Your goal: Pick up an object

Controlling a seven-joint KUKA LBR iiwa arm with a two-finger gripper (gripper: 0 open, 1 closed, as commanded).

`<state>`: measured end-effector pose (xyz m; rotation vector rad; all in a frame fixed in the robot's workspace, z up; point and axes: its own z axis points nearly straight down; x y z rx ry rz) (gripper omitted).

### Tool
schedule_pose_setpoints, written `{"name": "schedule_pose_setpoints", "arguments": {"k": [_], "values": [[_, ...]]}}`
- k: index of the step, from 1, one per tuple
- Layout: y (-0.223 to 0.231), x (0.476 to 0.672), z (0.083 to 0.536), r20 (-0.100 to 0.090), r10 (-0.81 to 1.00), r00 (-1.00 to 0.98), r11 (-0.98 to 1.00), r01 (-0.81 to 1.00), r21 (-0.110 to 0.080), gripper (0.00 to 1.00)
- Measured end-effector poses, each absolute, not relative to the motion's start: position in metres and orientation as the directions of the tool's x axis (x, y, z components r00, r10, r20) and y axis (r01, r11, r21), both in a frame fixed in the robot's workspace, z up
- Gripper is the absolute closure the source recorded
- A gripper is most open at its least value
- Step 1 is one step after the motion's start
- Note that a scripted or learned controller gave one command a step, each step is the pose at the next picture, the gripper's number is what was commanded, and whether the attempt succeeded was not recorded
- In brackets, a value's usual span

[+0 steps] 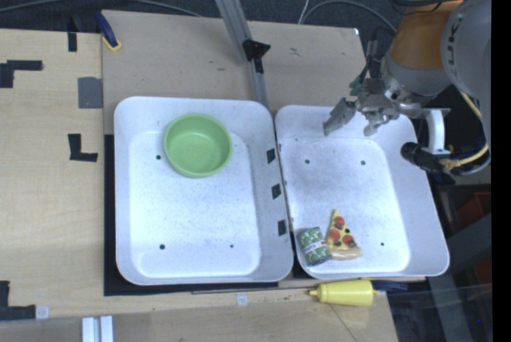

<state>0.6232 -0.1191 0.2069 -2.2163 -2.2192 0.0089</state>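
Gripper (357, 121) hung open and empty over the far edge of the right bin (415, 196). Pizza slice (343, 236) and green packet (312, 244), touching, lay well apart from it at the bin's near-left corner, slice tip pointing away. Floor around both was bare, walls close on 2 sides.

We are viewing a light wooden bench (48, 196) bearing two shallow white bins lying side by side, the left bin (128, 196) touching the right bin (423, 236). A yellow bottle-like object (345, 293) is lying on the bench just beside the right bin's near rim. Black tape marks (80, 149) are showing at left.
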Motion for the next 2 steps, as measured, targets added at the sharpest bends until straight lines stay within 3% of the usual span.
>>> {"name": "schedule_pose_setpoints", "arguments": {"k": [2], "values": [[-0.127,0.623,0.094,0.000,1.000,-0.001,0.001,1.000,-0.008,0.00]]}}
